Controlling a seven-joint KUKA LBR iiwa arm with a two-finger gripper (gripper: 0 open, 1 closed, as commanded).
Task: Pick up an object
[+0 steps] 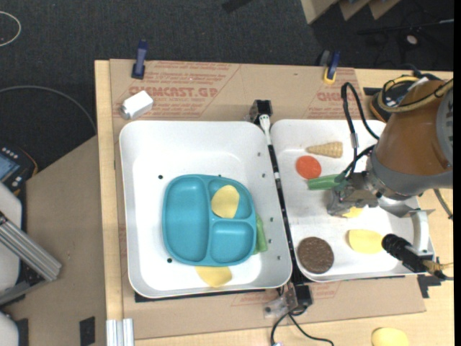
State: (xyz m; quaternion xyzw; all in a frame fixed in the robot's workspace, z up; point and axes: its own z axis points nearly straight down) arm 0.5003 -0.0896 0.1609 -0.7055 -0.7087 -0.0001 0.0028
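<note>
Bins (pixel 144 193): smooth white plastic with a faint sheen.
Divided plate (pixel 189 218): teal plastic, smooth, softly glossy.
Bench board (pixel 216 85): tan cardboard, matt, printed with red lettering.
Clamps (pixel 140 58): blue plastic at the board's far edge.
Brown disc (pixel 315 254): dark, rough and grainy-looking.
Orange-red disc (pixel 309 166): smooth, matt.
Cone (pixel 325 149): tan, finely ridged surface.
Yellow pieces (pixel 364 241): smooth, dull plastic look.
Arm (pixel 414 150): glossy orange band, grey smooth casing.
Floor (pixel 72 20): dark, matt carpet.

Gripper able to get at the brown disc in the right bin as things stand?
Probably yes. The brown disc lies flat in the right bin, apart from its neighbours, with nothing on top; the gripper hangs in the same bin.
</note>
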